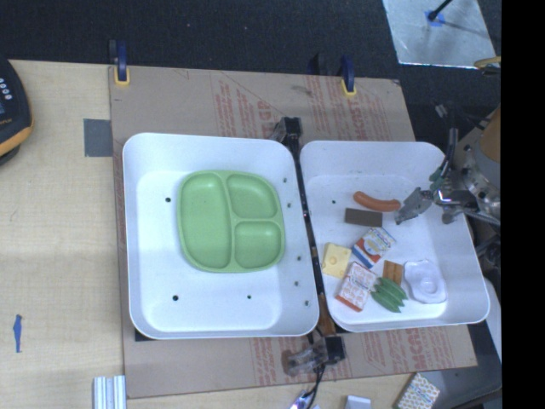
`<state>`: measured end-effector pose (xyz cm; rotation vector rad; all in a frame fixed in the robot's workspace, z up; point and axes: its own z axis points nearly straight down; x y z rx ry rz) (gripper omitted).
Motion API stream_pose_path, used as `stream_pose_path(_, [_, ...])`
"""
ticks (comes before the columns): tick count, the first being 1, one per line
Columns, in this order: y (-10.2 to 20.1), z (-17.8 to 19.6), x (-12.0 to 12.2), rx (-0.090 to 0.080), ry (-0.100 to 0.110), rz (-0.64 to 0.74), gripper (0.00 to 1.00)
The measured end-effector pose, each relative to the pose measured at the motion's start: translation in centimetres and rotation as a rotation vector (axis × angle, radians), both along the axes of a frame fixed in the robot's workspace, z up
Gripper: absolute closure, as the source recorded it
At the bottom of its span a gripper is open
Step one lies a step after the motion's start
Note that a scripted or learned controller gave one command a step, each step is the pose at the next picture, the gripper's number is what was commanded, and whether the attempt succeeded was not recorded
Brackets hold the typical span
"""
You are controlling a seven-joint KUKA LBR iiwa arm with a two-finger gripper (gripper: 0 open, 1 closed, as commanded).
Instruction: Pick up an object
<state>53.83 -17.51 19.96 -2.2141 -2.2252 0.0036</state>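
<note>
The bench [51, 254] has a pale wood-grain top. A brown cardboard sheet [255, 100] with faint red printing lies flat on it, held at its far edge by 2 clamps [121, 63], one at the left corner and one further right. On the cardboard sit 2 shallow white bins side by side, touching along their inner edges: the left bin [145, 228] and the right bin [464, 301]. A grey tape patch [97, 136] lies on the wood just left of the cardboard. A dark device with an orange rim [12, 105] rests at the left edge. A small blue mark [18, 331] shows near the front left.
</note>
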Motion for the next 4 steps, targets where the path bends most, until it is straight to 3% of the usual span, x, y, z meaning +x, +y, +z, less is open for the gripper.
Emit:
stream_pose_path(1, [6.2, -11.5, 3.9, 0.004, 0.007, 0.007, 0.00])
stream_pose_path(2, [4.8, -10.7, 8.7, -0.001, -0.006, 0.001, 0.00])
stream_pose_path(3, [6.3, -10.7, 11.8, 0.001, 0.004, -0.001, 0.00])
stream_pose_path(4, [0.2, -10.8, 3.9, -0.002, 0.006, -0.008, 0.00])
